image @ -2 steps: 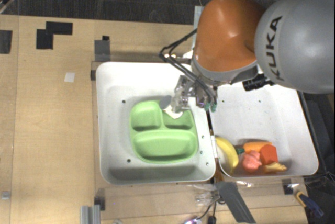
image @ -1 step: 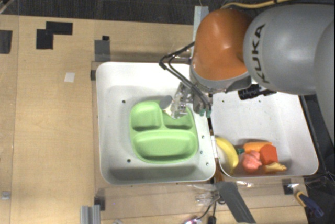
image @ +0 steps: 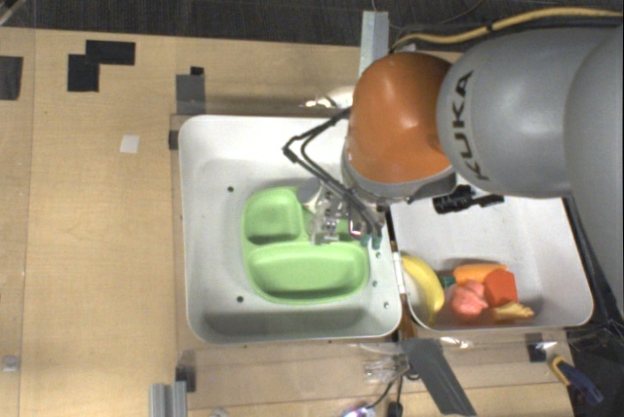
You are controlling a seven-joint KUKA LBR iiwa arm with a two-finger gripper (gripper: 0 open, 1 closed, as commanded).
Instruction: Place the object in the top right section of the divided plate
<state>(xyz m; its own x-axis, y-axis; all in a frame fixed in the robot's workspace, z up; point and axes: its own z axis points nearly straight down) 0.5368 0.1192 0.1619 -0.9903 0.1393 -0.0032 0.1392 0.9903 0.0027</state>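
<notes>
Divided plate [image: 292,259], green, sits in left bin [image: 210,308]. Gripper [image: 339,222] hangs over its upper right section; can't tell its state or any load. Banana [image: 424,282], orange and red toy foods [image: 483,293] in right bin [image: 565,259].

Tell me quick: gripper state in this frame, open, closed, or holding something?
Gripper: cannot be told. It sits over the top right section of the green divided plate, mostly hidden under the arm's orange band.

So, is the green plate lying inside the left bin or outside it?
Inside. The green plate lies flat on the floor of the left bin, with white walls around it.
</notes>
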